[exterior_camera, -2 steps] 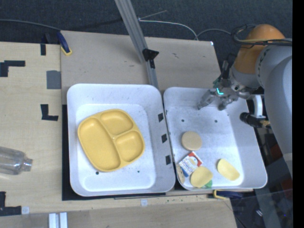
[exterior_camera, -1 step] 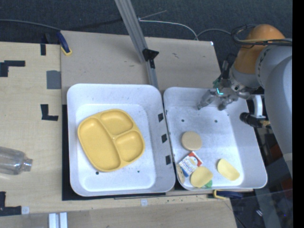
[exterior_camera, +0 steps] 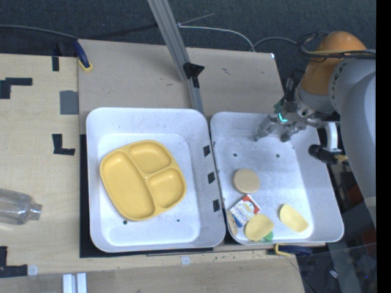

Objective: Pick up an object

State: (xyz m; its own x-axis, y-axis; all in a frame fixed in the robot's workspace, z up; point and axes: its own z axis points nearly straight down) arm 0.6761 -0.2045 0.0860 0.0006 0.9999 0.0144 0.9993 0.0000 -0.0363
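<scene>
Yellow piece (exterior_camera: 259,227) low in bin, end effector (exterior_camera: 273,130) well above, open.

A clear plastic bottle (exterior_camera: 18,207) lying on the wooden bench is cut off by the left edge. A small green scrap (exterior_camera: 267,238) is mostly hidden beneath the pale yellow oval piece (exterior_camera: 259,227), and the red-and-white packet's (exterior_camera: 242,211) print is too small to read.

Small objects in the right bin (exterior_camera: 317,182)
Tan round disc (exterior_camera: 246,180) mid-bin; two yellow pieces (exterior_camera: 259,227) (exterior_camera: 293,218) and a packet (exterior_camera: 242,211) (red-and-white) near the front edge.
</scene>
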